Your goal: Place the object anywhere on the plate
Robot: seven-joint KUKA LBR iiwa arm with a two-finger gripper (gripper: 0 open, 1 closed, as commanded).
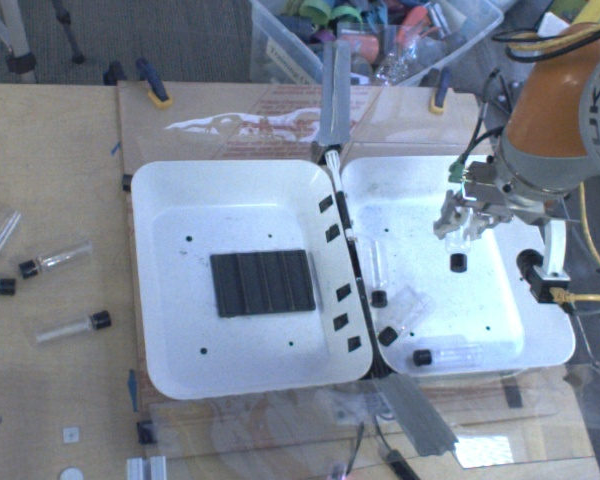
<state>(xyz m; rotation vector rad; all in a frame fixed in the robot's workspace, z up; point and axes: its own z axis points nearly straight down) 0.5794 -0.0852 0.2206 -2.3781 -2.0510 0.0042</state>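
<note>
hovering over the right bin point(540, 343), gripper point(458, 230) – can't tell its grip state. lying below: tubes point(448, 354) with black caps. plate point(264, 282) waiting in the left bin point(160, 368). judging – picking stage; next needing a descent onto a tube.

The wooden surface point(50, 168) carries two white bins side by side: one point(540, 338) lies under the claw point(458, 220), the other point(160, 268) just beside it, further from the claw. Far beyond that bin, several clear tubes point(55, 260) with black caps lie scattered on the wood.
</note>
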